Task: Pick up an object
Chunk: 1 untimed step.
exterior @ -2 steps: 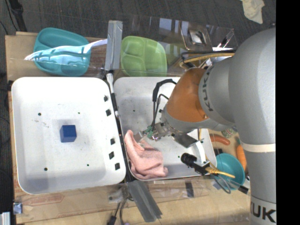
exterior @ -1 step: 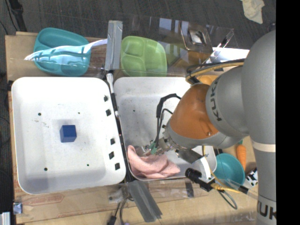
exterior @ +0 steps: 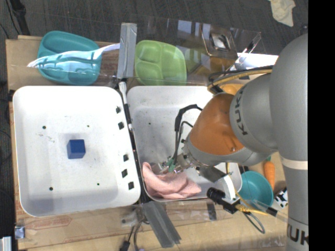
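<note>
The end effector (exterior: 172, 165) was down at the pink cloth (exterior: 166, 182) in the right bin (exterior: 157, 109) — whether it pinched anything, I couldn't tell — nothing looked lifted yet, the pick unfinished.

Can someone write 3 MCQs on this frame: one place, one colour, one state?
1. Where is the cube?
A. left bin
B. right bin
C. outside both bins

2. What colour is the cloth?
A. blue
B. pink
C. green

3. Where is the gripper?
A. high above the left bin
B. over the green tray
C. low in the right bin, at the cloth's upper edge

Key: 1 A, the cube sits on the floor of the left bin. 2 B, the cloth is pale pink. 3 C, the gripper is down in the right bin just above the cloth; a grasp cannot be confirmed.
</note>
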Motion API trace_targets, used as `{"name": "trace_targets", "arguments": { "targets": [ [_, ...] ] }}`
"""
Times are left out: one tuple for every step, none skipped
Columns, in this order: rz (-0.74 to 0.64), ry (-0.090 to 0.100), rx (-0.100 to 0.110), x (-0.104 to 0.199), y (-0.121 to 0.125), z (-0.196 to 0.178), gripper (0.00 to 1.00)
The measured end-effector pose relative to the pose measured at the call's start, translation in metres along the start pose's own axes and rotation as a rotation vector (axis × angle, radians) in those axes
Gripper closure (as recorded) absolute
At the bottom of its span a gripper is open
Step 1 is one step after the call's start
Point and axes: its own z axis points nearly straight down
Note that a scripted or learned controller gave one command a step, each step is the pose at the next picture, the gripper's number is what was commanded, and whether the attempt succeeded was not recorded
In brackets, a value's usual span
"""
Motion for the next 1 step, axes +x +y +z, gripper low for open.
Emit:
{"name": "trace_targets", "arguments": {
  "targets": [
    [0.0,0.0,0.0,0.0,0.0,0.0,0.0]
  ]
}}
